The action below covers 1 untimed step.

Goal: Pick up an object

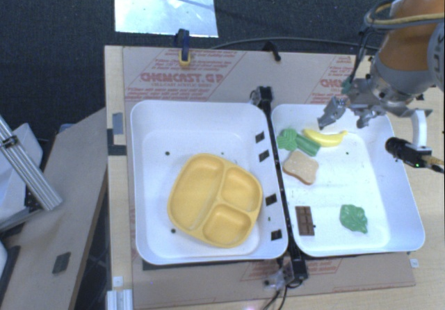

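Overhead, two white bins are seen side by side on a bench. The gripper (348, 114) hangs just above the far end of the right bin (400, 183), its two fingers spread apart with nothing held between them. Directly beneath and just beside it lies a yellow banana (325, 137), touching a green vegetable piece (297, 142), with a slice of bread (300, 167) near both.

A grasp here could be spoiled by crowding: a finger may be brought down on the neighbouring green piece, or the curved banana may be squeezed out sideways.

Five objects are counted in the right bin: one banana, one green piece, one bread slice, one brown chocolate bar (304, 219), and one leafy green item (353, 218), possibly lettuce. One yellow divided tray (215, 199) lies in the left bin (149, 162).
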Tool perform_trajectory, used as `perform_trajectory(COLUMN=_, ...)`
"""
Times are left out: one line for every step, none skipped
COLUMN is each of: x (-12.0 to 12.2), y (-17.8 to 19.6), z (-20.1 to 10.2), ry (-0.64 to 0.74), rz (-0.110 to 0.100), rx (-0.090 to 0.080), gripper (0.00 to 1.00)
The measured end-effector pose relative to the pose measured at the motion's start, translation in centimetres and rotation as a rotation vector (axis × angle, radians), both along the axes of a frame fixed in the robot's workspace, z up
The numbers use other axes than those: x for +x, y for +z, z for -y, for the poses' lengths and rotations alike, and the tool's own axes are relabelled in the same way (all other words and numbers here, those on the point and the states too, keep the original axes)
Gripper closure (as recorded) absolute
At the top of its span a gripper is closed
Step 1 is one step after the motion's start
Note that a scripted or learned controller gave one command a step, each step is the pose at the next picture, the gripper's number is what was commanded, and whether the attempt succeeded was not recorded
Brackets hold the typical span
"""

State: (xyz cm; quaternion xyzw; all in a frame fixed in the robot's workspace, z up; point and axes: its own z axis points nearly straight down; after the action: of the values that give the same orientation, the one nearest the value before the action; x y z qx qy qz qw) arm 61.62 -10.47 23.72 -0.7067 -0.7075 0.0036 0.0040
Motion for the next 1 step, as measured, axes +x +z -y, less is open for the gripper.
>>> perform_trajectory(x=0.23, y=0.75, z=-0.02, ry=0.002, rz=0.012, rx=-0.001, gripper=0.0)
